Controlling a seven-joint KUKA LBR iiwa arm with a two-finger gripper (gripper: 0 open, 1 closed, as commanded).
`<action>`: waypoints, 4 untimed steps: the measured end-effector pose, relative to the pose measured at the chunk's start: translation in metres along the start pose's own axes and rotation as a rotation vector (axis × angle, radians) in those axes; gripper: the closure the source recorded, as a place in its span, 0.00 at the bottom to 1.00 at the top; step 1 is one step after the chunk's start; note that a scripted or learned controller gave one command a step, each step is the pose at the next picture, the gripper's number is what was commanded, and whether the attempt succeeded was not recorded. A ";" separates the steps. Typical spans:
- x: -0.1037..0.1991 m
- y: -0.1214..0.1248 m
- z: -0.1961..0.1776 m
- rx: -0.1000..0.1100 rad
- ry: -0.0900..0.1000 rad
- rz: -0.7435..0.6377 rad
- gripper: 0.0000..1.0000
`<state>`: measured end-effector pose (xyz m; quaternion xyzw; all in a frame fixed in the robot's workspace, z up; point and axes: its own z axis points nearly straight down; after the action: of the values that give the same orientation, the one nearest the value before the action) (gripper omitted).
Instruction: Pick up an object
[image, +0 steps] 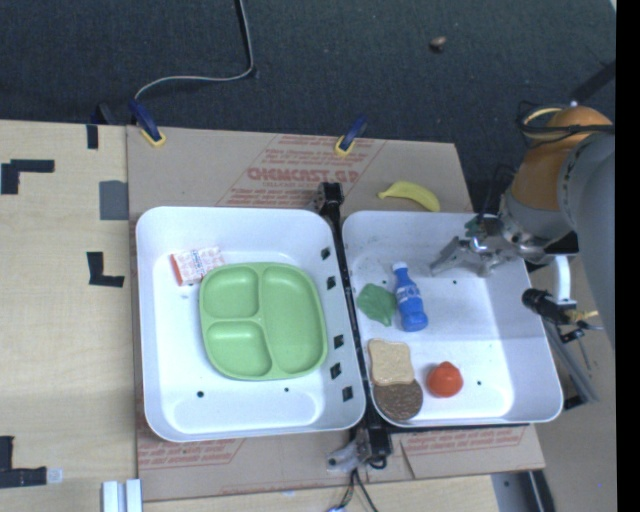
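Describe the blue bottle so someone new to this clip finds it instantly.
Look in the right bin, near its left wall. The blue bottle lies there beside a green piece, above the sandwich. It is the sole blue item.

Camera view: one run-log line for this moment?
gripper: over right bin's far right part, holding nothing | blue bottle, green piece, red ball: lying in right bin | green tray: left bin
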<state>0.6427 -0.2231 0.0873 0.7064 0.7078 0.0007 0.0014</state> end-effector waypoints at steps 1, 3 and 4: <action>0.098 0.026 0.001 0.002 0.003 -0.001 0.00; 0.124 -0.061 0.000 -0.004 -0.001 0.001 0.00; 0.126 -0.061 -0.010 -0.004 0.002 0.000 1.00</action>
<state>0.5818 -0.0976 0.0974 0.7065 0.7077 0.0027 0.0023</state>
